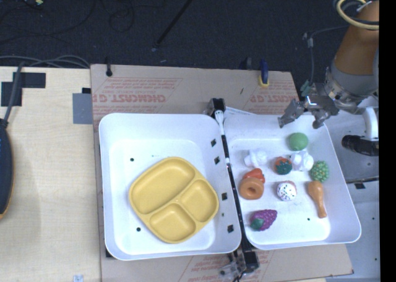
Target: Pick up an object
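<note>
**Crowded toys are threatening a clean pick**

Over the far edge of the right bin, the jaws are hanging spread wide and holding nothing, with no toy between the fingers. The nearest candidate, a green ball, is lying just below them in the bin, slightly apart from the rest.

The main risk, as a judgement, is the crowding. A white piece, a small red-and-green toy, another white piece and a green broccoli-like toy are sitting close together, some apparently touching, so a descent aimed there is likely to land a finger on a neighbour and push things aside rather than close around one. The ball itself is round and may roll or squirt out if the fingers are closing off centre. The bin's far wall is also sitting near the jaws and could catch a finger on a low approach.

Farther forward, an orange ring with a red piece touching its top, a speckled white ball, an orange carrot-shaped toy and a purple grape bunch are lying more spaced out.

In the left bin, a yellow divided plate is resting alone, well clear of the arm's path. The cardboard-covered desk is carrying both bins.
</note>
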You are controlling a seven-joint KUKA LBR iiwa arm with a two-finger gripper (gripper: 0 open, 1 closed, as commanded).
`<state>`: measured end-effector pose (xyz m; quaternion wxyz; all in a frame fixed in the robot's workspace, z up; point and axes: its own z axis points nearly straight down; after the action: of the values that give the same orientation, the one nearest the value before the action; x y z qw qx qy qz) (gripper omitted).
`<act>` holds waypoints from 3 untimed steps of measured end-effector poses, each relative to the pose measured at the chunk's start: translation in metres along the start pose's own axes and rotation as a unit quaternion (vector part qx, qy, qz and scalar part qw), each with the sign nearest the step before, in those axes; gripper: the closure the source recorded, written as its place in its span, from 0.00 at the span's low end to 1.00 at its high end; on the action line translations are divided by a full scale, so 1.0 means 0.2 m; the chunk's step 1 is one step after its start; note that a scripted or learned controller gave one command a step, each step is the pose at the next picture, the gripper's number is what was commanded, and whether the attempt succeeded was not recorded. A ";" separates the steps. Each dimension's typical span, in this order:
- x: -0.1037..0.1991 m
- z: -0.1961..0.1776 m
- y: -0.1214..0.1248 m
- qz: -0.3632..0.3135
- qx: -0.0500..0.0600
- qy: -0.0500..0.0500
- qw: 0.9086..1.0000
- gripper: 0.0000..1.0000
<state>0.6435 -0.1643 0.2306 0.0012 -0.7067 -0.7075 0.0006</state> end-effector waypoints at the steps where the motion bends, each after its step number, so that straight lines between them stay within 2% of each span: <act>1: 0.00 -0.05 0.00 -0.001 0.000 0.000 1.000 1.00; 2: 0.38 -0.16 0.01 -0.003 -0.001 0.001 1.000 1.00; 3: 0.52 -1.32 -0.05 -0.002 -0.010 -0.001 1.000 1.00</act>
<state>0.6334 -0.0603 0.4956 -0.0062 -0.7056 -0.7086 -0.0056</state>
